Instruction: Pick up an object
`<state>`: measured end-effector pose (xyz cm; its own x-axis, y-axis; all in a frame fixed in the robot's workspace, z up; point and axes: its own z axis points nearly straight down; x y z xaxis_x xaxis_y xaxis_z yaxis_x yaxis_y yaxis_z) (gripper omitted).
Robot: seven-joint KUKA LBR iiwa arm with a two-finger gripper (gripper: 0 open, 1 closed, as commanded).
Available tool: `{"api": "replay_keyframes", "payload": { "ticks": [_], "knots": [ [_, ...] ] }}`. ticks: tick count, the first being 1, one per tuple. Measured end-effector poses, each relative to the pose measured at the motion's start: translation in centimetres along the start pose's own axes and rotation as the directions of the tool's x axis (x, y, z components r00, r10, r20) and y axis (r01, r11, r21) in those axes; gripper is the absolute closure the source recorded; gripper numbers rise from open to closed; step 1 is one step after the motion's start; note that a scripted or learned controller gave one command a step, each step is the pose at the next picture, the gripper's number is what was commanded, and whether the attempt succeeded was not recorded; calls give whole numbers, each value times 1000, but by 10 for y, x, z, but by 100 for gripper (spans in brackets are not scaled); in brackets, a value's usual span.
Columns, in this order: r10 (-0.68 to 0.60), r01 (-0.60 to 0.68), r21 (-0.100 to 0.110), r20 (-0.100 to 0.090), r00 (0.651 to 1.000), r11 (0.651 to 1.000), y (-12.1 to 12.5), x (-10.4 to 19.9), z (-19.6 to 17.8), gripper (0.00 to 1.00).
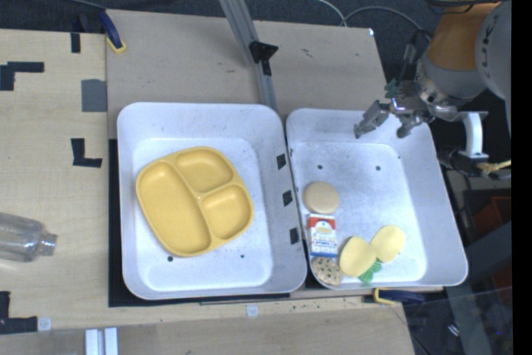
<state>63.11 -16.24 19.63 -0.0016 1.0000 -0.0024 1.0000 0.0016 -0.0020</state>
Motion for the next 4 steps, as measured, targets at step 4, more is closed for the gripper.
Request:
{"api": "replay_keyframes", "payload": {
  "ticks": [4],
  "knots": [
    [1, -1, 0, -1, 1000, 1000, -2, -27, 107, 0]
  ]
}}
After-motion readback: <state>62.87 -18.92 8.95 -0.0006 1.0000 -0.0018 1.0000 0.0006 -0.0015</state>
